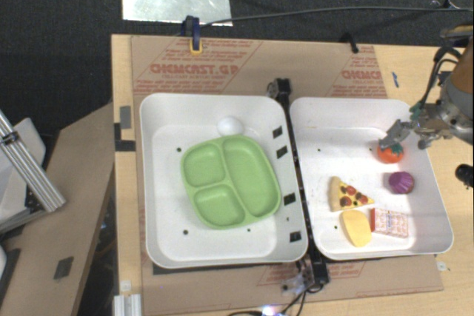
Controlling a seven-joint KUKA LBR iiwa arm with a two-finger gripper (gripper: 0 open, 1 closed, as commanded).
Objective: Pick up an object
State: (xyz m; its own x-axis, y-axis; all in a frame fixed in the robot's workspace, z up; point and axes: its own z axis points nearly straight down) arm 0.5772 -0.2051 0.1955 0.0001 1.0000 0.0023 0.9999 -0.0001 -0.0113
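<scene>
In the right bin [326, 122], an orange-red toy tomato [390, 153] lies near the far right side. My gripper [409, 137] hangs at that bin's right edge, open, with its left finger [393, 135] just above the tomato and nothing visibly held between the fingers. Below the tomato lie a purple round piece [401, 182], a toy pizza slice [349, 195], a yellow piece [357, 227] and a pink-patterned packet [390, 223].
The left bin [159, 159] holds a green divided plate [229, 181] and a small white ball [229, 126] behind it. Black clips [285, 152] run along the divider between the bins. The arm [455, 92] enters from the right.
</scene>
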